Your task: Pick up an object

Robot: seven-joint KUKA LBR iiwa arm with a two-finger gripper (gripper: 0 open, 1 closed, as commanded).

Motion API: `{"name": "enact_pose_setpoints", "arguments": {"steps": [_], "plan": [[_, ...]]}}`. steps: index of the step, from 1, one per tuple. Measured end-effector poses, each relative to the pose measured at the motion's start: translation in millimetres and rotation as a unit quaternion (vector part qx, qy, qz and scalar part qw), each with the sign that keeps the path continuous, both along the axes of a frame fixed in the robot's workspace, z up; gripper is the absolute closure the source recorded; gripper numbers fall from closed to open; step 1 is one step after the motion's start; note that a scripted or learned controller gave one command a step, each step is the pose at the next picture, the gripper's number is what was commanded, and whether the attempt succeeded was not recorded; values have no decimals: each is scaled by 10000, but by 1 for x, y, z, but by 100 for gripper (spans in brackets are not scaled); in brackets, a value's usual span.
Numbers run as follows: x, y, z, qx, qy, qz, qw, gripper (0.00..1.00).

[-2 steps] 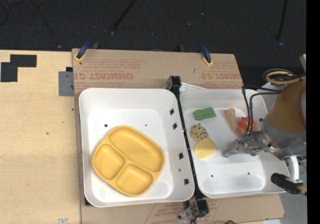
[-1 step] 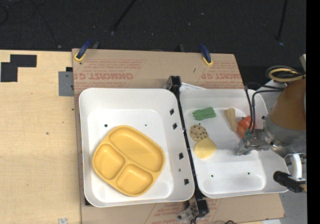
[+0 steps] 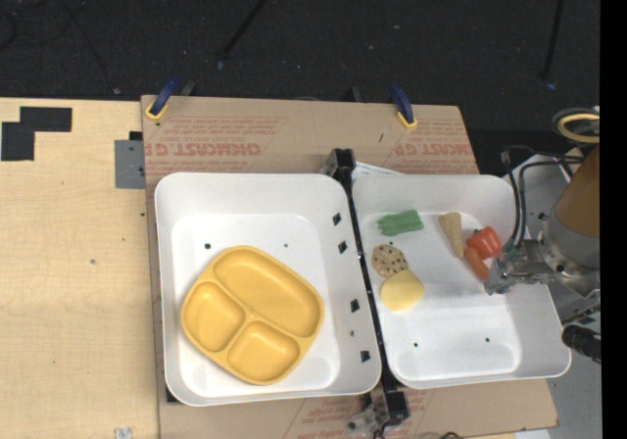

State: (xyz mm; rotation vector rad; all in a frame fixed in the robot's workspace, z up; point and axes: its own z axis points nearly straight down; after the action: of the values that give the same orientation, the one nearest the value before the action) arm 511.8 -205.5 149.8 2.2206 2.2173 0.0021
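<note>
The gripper (image 3: 498,273) stood low at the right side of the right bin (image 3: 490,361), just beside an orange-red object (image 3: 481,250), but whether the jaws were released or clenched I cannot tell. Near this object lay a tan cone-shaped piece (image 3: 453,231), a green piece (image 3: 400,222), a speckled cookie (image 3: 389,258) and a pale yellow lump (image 3: 401,291). The left bin (image 3: 196,202) held a yellow divided plate (image 3: 251,313).

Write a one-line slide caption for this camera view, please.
End effector beside orange toy in right bin; yellow divided plate in left bin.
</note>
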Motion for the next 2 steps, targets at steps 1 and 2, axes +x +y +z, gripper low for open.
{"name": "enact_pose_setpoints", "arguments": {"steps": [1, 2], "plan": [[-4, 4, 60, 1, -4, 8, 10000, 100], [-3, 4, 104, 3, 2, 6, 10000, 100]]}}
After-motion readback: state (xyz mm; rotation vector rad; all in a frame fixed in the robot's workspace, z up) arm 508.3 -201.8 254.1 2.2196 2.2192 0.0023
